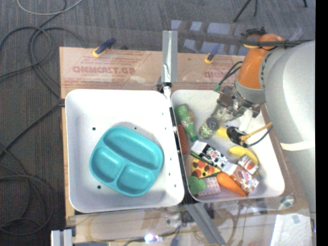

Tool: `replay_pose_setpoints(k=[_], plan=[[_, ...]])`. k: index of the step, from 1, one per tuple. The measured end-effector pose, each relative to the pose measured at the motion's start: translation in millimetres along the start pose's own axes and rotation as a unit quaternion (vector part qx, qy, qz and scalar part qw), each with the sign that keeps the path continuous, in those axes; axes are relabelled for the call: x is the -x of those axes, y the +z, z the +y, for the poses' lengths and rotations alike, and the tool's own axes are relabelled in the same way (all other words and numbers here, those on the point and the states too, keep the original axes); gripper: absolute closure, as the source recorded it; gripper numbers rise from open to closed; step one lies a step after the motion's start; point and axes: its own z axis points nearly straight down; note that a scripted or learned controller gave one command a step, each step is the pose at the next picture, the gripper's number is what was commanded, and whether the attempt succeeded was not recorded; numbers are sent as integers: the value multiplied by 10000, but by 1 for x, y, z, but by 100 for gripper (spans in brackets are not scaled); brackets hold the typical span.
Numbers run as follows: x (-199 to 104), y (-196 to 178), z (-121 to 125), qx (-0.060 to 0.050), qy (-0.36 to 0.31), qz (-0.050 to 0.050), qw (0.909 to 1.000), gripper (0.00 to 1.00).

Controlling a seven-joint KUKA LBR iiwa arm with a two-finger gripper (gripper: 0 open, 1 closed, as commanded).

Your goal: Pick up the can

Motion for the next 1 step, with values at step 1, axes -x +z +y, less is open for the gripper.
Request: replay_pose_setpoints(k=[1], plan=[[-50,-115,-7,-49,614,4,9981,100]])
